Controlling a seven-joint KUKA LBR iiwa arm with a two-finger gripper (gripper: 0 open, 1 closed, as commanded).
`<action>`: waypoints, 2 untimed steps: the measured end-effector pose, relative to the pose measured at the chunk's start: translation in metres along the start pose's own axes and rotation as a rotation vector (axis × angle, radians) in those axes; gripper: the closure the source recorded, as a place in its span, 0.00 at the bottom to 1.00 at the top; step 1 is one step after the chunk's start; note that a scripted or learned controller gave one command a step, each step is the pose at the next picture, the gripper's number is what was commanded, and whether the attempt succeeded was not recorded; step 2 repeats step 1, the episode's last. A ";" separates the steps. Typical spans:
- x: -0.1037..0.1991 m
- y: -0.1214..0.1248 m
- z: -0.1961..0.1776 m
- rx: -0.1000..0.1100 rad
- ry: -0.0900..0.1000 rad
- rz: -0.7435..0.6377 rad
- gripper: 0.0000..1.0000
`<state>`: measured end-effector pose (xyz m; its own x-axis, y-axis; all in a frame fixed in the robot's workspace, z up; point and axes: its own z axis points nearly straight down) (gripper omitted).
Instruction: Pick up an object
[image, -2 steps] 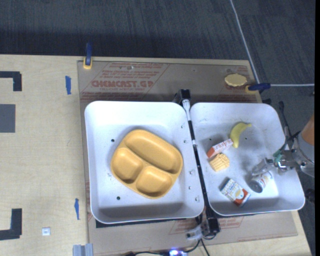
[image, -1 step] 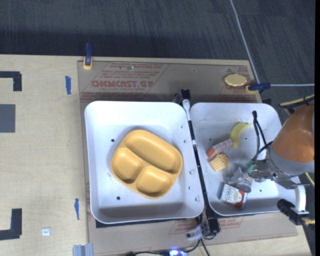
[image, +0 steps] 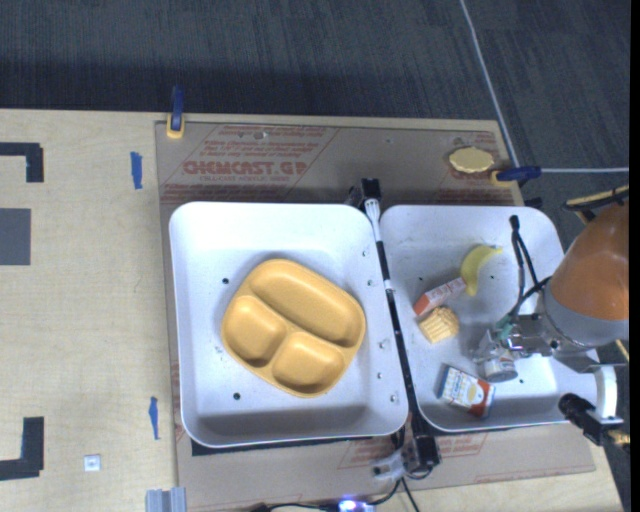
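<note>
Red-capped and white-bodied, a small carton (image: 466, 389) lies tilted near the front wall of the right bin (image: 545, 228); it is the object nearest the gripper (image: 497, 352), which is seen just above and to the right of it, low over the bin floor; no object can be seen between the fingers, and whether they are spread or closed cannot be told from this view. A yellow cheese-like wedge (image: 438, 325) is found a little to the left of the gripper, and a red and white packet (image: 440, 296) lies just above that wedge, slanted; a yellow cup-like object (image: 481, 265) is set further back in the same bin, beside a black cable that runs down toward the wrist. The arm (image: 595, 280), grey with its orange band, is brought in from the right edge and covers part of the right bin's far side. The left bin (image: 200, 240) is joined to the right bin along a shared middle edge, and a yellow three-compartment tray (image: 292, 326) is held in its centre, turned at a slant. Both bins are borne on a brown cardboard sheet (image: 250, 160) laid upon the pale wooden bench (image: 80, 330); a round tan disc (image: 471, 160) rests on the cardboard behind the right bin.
</note>
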<state>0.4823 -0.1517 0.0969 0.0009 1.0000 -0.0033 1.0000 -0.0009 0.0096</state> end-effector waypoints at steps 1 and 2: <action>0.074 0.034 -0.088 0.007 0.004 -0.003 1.00; 0.074 0.034 -0.088 0.007 0.004 -0.003 1.00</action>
